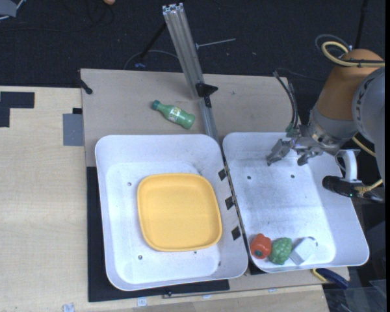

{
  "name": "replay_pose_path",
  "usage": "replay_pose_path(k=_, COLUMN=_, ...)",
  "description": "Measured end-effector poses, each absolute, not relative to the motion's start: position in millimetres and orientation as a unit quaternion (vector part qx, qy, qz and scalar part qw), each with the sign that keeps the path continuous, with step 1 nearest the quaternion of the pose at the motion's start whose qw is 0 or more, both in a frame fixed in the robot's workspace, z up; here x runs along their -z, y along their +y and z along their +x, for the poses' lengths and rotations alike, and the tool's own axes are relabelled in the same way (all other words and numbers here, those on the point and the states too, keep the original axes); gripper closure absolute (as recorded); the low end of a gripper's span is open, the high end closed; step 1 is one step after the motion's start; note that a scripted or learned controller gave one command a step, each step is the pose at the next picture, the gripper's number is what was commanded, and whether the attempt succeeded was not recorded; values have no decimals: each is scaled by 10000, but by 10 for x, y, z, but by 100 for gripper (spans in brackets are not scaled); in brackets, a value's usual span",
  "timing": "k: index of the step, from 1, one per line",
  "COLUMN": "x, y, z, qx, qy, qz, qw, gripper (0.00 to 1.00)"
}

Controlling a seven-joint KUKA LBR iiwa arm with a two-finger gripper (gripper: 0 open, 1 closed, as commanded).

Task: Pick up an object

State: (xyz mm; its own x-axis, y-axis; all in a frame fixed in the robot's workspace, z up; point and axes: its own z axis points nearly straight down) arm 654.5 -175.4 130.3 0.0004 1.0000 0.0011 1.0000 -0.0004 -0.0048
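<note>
Gripper open — right bin holds toys.

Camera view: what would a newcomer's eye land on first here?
The yellow plate in the middle of the left bin stands out most. Next, the claw hangs open above the far end of the right bin, holding nothing, while an orange-red item, a green item and a white-grey piece huddle at that bin's near edge. A green bottle lies on the bench beyond the bins.
</note>
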Motion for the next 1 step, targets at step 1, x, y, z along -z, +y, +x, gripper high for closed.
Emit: replay_pose_path(k=1, x=-1436, y=-1767, z=6555, qx=-1, qy=-7066, qz=-7076, qw=-2, gripper=100)
